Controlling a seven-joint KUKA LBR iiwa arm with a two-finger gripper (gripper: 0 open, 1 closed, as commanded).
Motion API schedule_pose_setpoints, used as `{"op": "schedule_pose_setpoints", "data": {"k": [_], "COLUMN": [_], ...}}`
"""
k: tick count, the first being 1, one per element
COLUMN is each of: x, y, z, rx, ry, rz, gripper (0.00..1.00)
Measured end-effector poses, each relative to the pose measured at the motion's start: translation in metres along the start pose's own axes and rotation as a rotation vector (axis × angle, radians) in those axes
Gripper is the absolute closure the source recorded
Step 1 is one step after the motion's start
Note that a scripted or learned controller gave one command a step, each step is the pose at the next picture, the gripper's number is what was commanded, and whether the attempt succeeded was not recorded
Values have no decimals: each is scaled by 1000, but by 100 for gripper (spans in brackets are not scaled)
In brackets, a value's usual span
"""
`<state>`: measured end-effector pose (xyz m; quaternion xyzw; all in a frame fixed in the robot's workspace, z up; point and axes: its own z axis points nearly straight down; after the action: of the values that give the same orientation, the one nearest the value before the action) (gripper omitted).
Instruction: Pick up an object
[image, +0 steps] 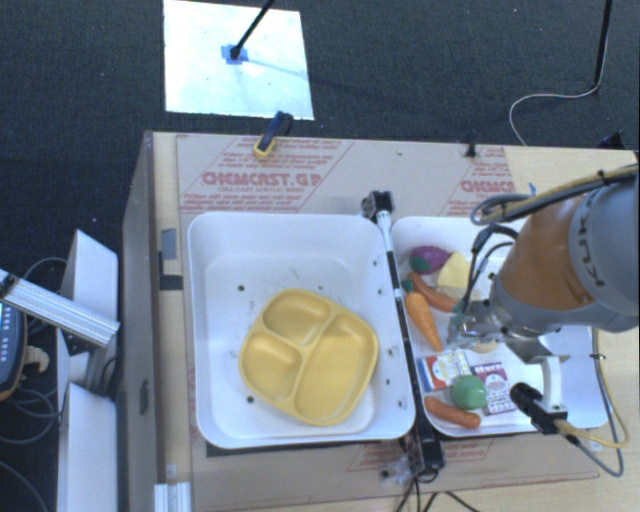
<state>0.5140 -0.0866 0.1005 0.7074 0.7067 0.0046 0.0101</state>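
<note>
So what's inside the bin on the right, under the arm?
Toy food in the right bin: carrots, a purple piece, a yellow block, a green ball, a printed card. The arm covers the rest.

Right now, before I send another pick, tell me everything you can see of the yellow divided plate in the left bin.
The yellow divided plate looks like smooth moulded plastic, rounded at its corners, with three compartments: one smaller at the upper left and two larger ones. Nothing lies in any of them. It lies flat and right side up, turned at a slant to the bin walls, in the lower right part of the left bin, with its lower edge close to the bin's near wall. It rests on the bin floor only.
</note>
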Motion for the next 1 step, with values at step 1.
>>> {"op": "schedule_pose_setpoints", "data": {"k": [1], "x": [0], "y": [0], "z": [0], "rx": [1], "ry": [0], "rz": [-1], "gripper": [0]}}
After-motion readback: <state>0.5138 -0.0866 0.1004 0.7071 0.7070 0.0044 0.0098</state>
